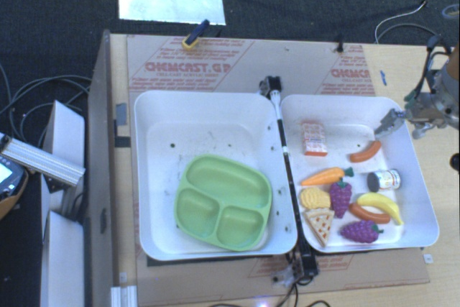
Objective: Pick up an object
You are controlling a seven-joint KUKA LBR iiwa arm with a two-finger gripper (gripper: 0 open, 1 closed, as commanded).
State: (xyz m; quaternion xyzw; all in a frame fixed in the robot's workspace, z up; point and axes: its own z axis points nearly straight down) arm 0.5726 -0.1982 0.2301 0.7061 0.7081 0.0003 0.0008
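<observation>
We see two white bins side by side on the bench. The left bin point(154, 126) has a green divided tray point(223, 203) in it, sitting toward the near edge, three compartments visible. The right bin point(420, 180) holds all the toy food, so we use it as our landmark.

Inside the right bin: a pink-and-white snack box point(314, 138) toward the far side, left of centre. A sausage point(365, 152) lies right of the box, tilted. A carrot point(325, 175) sits around the bin's middle, green end pointing right. A small jar point(384, 180) lies on its side just right of the carrot. A purple grape bunch point(340, 196) is just below the carrot, with a yellow round cracker point(313, 198) touching it on the left. A pizza slice point(320, 224) is in the near left corner. A second grape bunch point(359, 231) lies near the front wall, right of the pizza. A banana point(381, 205) sits right of centre near the front, resting against a second sausage point(368, 213).

The gripper point(392, 122) hangs over the far right corner of the right bin, just above and right of the tilted sausage, not touching it. Nothing is between its fingers; whether they are spread or closed we cannot tell.
</observation>
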